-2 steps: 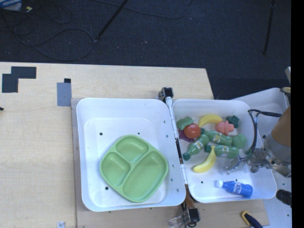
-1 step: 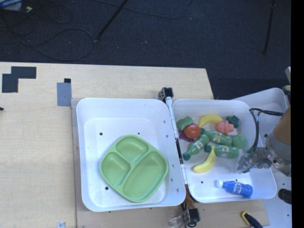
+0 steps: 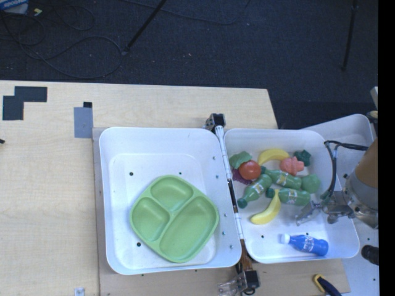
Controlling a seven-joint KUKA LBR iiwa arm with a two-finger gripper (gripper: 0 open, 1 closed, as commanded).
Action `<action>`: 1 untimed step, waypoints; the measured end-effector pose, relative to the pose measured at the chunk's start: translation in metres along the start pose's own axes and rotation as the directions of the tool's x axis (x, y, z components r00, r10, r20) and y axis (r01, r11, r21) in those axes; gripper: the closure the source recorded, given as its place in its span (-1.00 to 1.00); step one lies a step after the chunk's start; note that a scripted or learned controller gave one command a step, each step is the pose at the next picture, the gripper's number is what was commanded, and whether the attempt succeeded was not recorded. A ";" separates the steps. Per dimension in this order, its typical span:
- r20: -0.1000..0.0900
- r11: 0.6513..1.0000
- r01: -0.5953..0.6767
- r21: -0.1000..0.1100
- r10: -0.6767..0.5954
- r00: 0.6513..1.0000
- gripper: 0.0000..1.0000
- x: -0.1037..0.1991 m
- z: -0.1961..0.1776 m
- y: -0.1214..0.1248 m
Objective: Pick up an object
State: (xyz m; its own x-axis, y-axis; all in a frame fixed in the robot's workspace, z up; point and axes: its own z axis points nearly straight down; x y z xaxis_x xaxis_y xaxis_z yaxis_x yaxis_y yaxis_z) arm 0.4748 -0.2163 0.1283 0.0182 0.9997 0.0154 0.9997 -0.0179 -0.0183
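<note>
Reaching in from the frame's right edge, your gripper [image 3: 310, 211] hovers low over the right bin [image 3: 345, 251], fingers spread narrowly, holding nothing. Toy bottles and fruit cluster just left of it; a blue bottle [image 3: 307, 244] lies below. Lower left, a green plate [image 3: 174, 217].

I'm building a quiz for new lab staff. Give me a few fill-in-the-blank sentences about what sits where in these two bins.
1. The green divided plate lies in the ____ bin.
2. The blue bottle has a ____ cap.
3. The pile of toy food in the right bin holds two ____ bananas.
4. The claw hovers over the ____ bin.

Missing words: left; white; yellow; right
</note>
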 end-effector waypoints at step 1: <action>0.013 1.000 0.018 -0.015 -0.018 1.000 -1.00 0.003 0.041 0.002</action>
State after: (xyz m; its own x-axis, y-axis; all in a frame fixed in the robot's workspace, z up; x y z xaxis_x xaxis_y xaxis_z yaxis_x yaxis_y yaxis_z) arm 0.4760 -0.2131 0.0878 0.0000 1.0000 0.0032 1.0000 0.0000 -0.0035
